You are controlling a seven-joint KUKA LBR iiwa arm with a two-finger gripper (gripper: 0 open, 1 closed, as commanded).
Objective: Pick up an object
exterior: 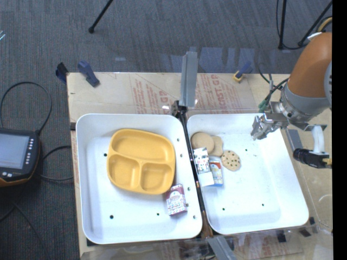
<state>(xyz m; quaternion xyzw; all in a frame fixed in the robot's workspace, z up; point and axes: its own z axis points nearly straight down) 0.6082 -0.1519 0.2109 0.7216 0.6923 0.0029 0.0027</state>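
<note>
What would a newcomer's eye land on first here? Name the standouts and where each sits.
The yellow divided plate dominates the left bin, with a small maroon packet by its lower right corner. In the right bin, round cookies and a chocolate-chip cookie cluster with two small cartons near the left wall. The gripper hangs over that bin's upper right area, below the arm's orange band.

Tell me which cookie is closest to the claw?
The chocolate-chip cookie, the only dotted one. It lies nearer the claw than the two plain cookies.
</note>
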